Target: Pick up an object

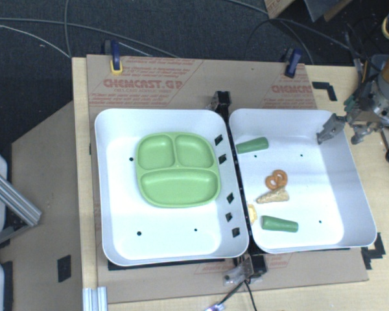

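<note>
The right bin (350, 193) holds a green cylinder (251, 145) near its far left corner and an orange ring (277, 179) in the middle. A tan wedge (273, 197) lies just below the ring, and a second green cylinder (279, 223) rests near the front. My gripper (342, 133) hangs over the bin's far right corner, open, with nothing between its fingers. It is well to the right of all the objects.
A green divided plate (178, 169) lies in the left bin (117, 225). A small yellow piece (251, 214) sits at the divider between the bins. Clamps (116, 55) hold the board's far edge, and cables run across the dark floor behind.
</note>
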Controlling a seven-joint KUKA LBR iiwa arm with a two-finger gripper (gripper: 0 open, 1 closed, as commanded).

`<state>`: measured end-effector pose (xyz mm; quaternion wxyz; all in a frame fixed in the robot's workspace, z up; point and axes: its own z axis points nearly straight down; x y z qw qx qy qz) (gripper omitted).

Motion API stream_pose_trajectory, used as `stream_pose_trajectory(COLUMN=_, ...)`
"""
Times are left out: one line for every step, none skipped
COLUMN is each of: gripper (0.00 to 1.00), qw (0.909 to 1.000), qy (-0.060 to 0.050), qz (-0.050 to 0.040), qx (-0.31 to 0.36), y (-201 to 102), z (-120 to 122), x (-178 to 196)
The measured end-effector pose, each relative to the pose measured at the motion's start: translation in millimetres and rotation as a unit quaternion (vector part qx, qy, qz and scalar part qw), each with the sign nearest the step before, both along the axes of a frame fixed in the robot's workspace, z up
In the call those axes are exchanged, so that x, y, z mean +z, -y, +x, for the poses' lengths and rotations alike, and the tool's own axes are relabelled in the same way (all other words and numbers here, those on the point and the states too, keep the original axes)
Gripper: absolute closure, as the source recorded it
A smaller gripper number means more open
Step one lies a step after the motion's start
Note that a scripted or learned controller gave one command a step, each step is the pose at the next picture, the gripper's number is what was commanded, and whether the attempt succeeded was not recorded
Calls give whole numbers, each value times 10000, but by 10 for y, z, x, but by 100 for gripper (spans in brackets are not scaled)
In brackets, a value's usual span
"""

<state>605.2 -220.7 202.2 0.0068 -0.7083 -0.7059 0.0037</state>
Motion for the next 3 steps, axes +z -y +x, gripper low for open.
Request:
stream_pose_trajectory(gripper=0, qw=10000, qy=73, qz=-19, qx=19, y=-7, z=34, x=88)
stream_pose_trajectory(gripper=0, qw=10000, qy=46, qz=-8, qx=19, y=-99, z=-18, x=-407)
stream_pose_trajectory(gripper=0, qw=10000, qy=44, qz=-7, qx=20, y=-177, z=-97, x=-908)
